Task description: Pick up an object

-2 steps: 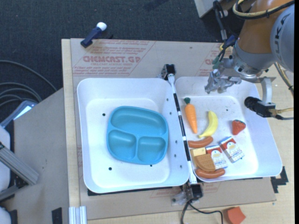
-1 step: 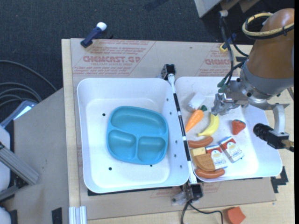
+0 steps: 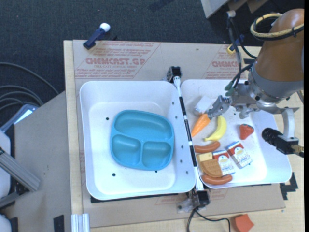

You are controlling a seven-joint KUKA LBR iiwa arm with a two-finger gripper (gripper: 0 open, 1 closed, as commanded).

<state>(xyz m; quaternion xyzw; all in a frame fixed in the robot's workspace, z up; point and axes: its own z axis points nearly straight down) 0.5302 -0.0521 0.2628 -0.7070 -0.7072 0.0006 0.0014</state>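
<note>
- The gripper (image 3: 218,106) hung low over the right bin (image 3: 277,170), near its far left corner; whether it was spread or pinched could not be told.
- A toy carrot (image 3: 200,124) lay just beside its tip, toward the divider.
- A banana (image 3: 218,129) lay near, a strawberry (image 3: 246,131) farther right.
- A blue divided plate (image 3: 142,139) sat mid left bin (image 3: 91,129).

Even overhead light, soft focus throughout

Bright light is washing the white bins (image 3: 91,129) nearly flat; the arm (image 3: 282,47) is casting a faint shadow beneath itself, edges are blurring slightly, and the dark floor (image 3: 38,13) is showing grain.
</note>
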